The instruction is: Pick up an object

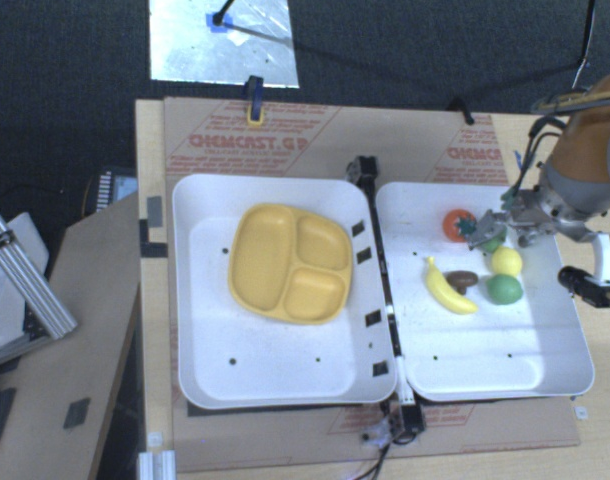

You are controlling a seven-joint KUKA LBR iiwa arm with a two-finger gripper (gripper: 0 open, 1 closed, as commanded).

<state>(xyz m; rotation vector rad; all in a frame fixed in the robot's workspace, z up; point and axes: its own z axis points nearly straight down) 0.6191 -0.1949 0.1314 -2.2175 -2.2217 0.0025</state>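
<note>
— Tomato (455,224) as the target? Lay just beside the gripper (483,232), in the far part of the right bin (565,368).
— Seemed so. Could not tell whether the jaws were open or closed; too small and dark at that place. Saw nothing clearly held between them.
— Which step, then?
— Looked like the approach, with the grasp not yet made. Needed next a short shift over the tomato, then a descent and a closing around it.
— And the look of it?
— Small, round, red-orange, smooth; probably quick to roll away if pushed. Had the lemon (506,261), lime (503,289), banana (450,290) and a small brown piece (464,279) near it. Further left, a yellow divided plate (288,263) in the left bin (200,368).
</note>
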